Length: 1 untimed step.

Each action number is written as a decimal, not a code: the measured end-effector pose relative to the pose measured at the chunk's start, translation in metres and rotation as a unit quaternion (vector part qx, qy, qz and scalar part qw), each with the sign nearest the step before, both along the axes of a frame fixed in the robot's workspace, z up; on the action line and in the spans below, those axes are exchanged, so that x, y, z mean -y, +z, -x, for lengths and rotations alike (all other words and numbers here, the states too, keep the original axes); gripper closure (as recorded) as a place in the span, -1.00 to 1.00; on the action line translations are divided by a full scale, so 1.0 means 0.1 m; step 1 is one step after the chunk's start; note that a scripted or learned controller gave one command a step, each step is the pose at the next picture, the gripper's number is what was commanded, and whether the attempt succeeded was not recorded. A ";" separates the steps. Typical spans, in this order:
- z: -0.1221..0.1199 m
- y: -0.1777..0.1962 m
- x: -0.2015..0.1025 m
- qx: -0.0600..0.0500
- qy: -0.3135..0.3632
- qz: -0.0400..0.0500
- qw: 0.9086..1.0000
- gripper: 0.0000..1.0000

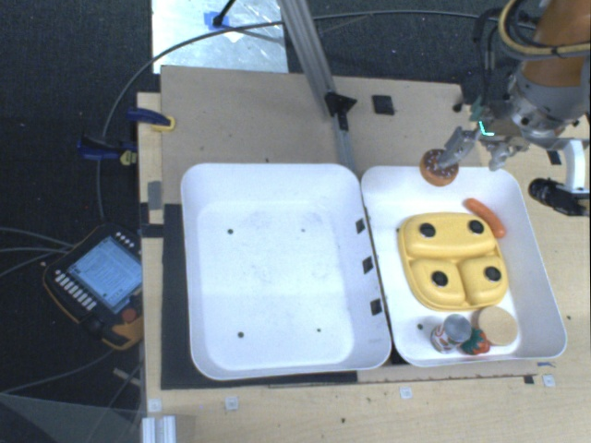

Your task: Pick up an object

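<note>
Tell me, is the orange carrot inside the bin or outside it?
Inside. The orange carrot lies on the floor of the right bin, near its far right corner, beside the yellow tray.

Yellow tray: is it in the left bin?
No. The yellow tray lies in the right bin, beside an orange sausage-shaped piece.

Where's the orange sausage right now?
The sausage lies in the right bin, near its far right corner, just beyond the yellow tray and to the right of the brown disc on the bin's far rim.
</note>
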State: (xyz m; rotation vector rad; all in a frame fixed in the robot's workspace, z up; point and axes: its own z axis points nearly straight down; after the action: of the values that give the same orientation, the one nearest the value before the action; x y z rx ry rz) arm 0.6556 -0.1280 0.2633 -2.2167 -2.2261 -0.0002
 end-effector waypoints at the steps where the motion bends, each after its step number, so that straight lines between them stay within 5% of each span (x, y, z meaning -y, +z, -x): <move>1: 0.00 0.01 0.00 0.001 0.000 0.000 1.000 -1.00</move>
State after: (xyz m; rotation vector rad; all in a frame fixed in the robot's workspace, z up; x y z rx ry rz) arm 0.6560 -0.1280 0.2644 -2.2177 -2.2277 -0.0023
